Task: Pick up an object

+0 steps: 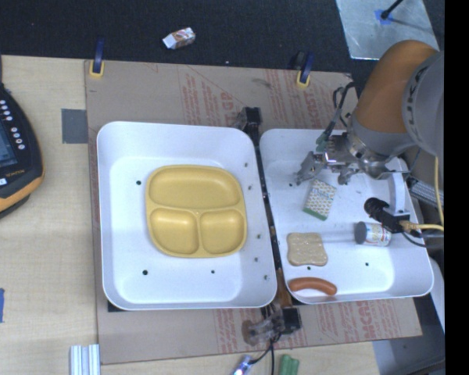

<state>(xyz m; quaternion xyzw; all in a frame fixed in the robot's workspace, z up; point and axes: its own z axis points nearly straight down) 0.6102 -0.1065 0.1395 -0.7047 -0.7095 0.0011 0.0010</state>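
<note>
Closest lies a reddish-brown sausage (313, 287) by the front rim of the shallow white right bin (406, 278). My end effector (326, 167) hangs spread wide and empty just beside a flat green-speckled rectangular pad (320, 200); lying so thin, it may slide away as I close.

Tool (324, 175) low, jaws spread

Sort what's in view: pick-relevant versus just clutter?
Job:
gripper, over the right bin
speckled card
toast slice
sausage
small tube

Lying about:
yellow divided plate, in the left bin
teach pendant
crumpled wrapper
</note>
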